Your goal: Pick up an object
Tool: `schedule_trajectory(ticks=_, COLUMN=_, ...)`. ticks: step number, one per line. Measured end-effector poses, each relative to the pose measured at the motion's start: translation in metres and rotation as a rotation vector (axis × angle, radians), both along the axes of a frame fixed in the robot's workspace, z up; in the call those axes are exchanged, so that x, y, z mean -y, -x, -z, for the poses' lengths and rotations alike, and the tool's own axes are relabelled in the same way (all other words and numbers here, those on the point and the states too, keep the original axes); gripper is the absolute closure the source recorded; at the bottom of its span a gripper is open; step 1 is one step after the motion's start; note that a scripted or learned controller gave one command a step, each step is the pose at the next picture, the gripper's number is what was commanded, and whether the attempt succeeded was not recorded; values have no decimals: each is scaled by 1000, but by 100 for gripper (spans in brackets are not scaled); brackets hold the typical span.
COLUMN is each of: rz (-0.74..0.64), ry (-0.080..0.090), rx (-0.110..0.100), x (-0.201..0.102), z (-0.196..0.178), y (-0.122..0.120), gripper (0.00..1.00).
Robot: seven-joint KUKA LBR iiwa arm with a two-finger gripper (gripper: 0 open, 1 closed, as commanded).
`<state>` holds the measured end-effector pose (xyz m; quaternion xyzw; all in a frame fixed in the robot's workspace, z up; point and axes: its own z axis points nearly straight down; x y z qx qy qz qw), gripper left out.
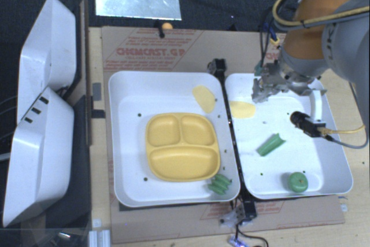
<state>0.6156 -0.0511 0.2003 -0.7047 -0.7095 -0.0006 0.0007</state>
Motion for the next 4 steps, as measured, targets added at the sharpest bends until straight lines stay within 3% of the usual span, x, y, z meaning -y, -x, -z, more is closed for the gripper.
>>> schedule_trajectory(ticks=1, rz=1, ry=0, rx=0, x=-60, z=17, y=-41, gripper=100)
schedule_trajectory(ticks=2, rz=6, ry=2, rx=1, x=-57, z=16, y=-41, gripper=0)
schedule_trajectory(ticks=3, rz=5, ry=2, rx=3, x=-56, z=5, y=-42, gripper=100)
schedule_trajectory(ticks=4, rz=4, ry=2, rx=2, x=-57, z=6, y=-42, gripper=0)
